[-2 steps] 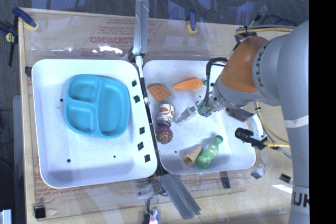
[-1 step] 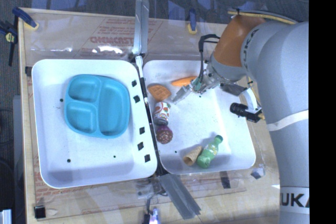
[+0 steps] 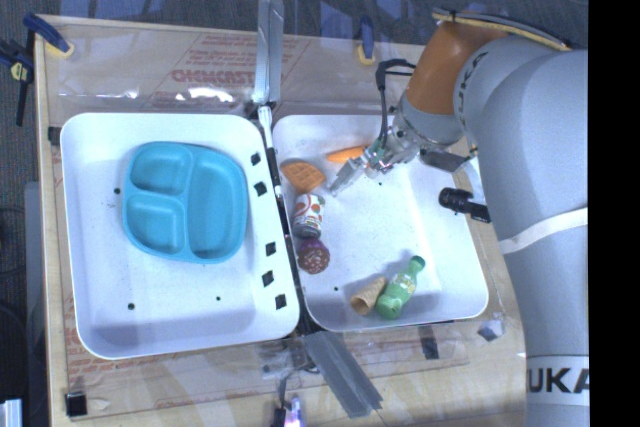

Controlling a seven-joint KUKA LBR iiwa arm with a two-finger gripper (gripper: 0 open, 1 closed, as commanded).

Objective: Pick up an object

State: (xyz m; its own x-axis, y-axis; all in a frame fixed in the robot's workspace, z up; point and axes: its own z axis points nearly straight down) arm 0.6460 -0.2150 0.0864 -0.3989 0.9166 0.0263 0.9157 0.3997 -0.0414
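Note:
My gripper (image 3: 348, 176) hangs low over the upper left part of the right bin (image 3: 440, 245), pointing down and to the left. An orange carrot-like piece (image 3: 347, 154) lies just behind it, and a brown round cookie-like item (image 3: 303, 175) lies just to its left. Below those, a small can (image 3: 308, 213) lies by the bin's left wall, with a dark red disc (image 3: 313, 257) under it. Near the front edge, a green bottle (image 3: 398, 288) lies beside a tan cone (image 3: 366, 295). Nothing shows in the gripper.
The left bin (image 3: 90, 305) holds a blue divided plate (image 3: 186, 200). The grey arm (image 3: 520, 145) covers the right bin's right side, and a black part (image 3: 462, 202) juts out from it. A divider with black clips (image 3: 270, 235) separates the bins.

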